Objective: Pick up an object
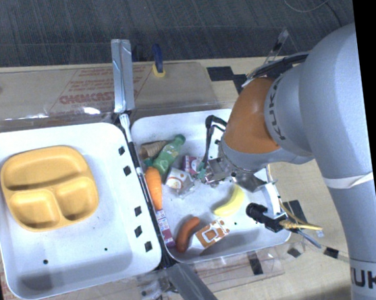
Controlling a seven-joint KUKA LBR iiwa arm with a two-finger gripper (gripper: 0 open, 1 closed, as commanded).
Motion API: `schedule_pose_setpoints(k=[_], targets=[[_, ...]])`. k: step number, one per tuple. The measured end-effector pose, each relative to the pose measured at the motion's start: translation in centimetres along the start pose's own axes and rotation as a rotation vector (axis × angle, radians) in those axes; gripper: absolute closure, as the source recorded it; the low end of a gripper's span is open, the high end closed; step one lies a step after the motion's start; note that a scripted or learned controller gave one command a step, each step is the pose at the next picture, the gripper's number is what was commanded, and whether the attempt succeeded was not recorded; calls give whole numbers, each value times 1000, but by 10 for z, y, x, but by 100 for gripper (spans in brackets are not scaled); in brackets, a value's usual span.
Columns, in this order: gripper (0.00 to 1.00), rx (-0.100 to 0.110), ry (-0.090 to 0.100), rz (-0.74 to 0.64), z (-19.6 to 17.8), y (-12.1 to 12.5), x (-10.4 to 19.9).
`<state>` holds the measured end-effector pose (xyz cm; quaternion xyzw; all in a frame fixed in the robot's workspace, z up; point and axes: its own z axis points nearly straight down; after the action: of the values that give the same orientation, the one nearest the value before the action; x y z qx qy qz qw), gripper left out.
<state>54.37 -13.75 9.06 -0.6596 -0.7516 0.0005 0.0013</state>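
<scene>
A hot dog (187, 231) and a small box (213, 233) lay nearest in the right bin (207, 253), then a banana (229, 202) and a carrot (154, 187); the gripper (208, 172) hung above, its grip impossible to make out, a green bottle (168, 153) farthest

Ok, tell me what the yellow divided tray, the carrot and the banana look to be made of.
Yellow divided tray: looks like moulded plastic, matte, with rounded compartment edges and even colour. Carrot: likely a plastic or rubber toy, given its uniform orange and smooth surface, though real can't be ruled out. Banana: probably also toy plastic, pale yellow with a soft sheen; too small to be sure.
</scene>
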Motion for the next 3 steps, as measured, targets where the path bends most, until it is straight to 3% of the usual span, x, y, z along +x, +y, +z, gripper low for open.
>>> schedule_pose_setpoints(k=[1, 2, 3], targets=[[0, 0, 0, 0, 0, 0, 0], [0, 1, 1, -38, 1, -67, 8], [0, 0, -1, -193, -59, 1, 12]])
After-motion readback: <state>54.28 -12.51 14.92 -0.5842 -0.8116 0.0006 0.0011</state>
